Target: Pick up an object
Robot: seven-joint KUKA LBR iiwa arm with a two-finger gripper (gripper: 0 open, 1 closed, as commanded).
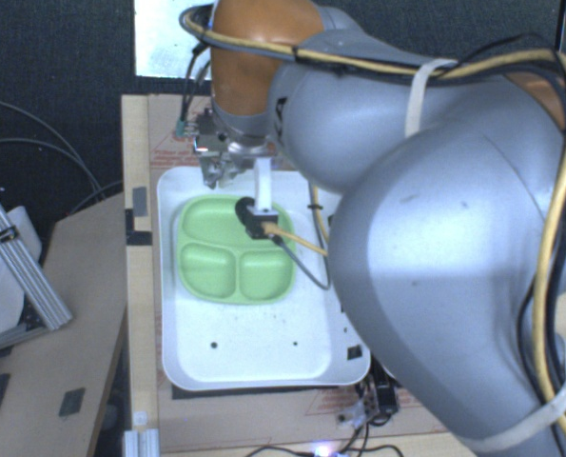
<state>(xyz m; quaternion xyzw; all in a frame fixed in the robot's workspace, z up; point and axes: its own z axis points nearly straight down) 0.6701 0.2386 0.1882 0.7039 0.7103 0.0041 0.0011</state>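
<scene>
Progress is judged to be early: no pickup is shown as done. The plate (227,255), green and divided into three compartments, is seen lying flat on the floor of the bin (244,350). It is located in the far half of the bin, nearer the left wall than the right. No edge of the plate is seen raised off the floor.

The gripper (218,171) is positioned over the far left corner of the plate, at or just beyond its far rim and close to the far wall of the bin. Whether the rim is touched cannot be told. How far the gripper is open cannot be told either, since its tip is small and shadowed under the wrist. Nothing is seen to be held in it.

Steps left, as judged:
- The rim is to be closed on.
- The hold is to be confirmed.
- The plate is to be lifted clear of the bin.

The plate is nearly square with rounded corners, so no strong long axis is marked, and none can be fixed from this slanted view. The one large compartment is turned to the far side and the two small compartments to the near side. The ridge between large and small compartments runs left to right; the ridge between the two small ones runs near to far. The plate is set roughly square to the bin walls, with a slight turn.
</scene>
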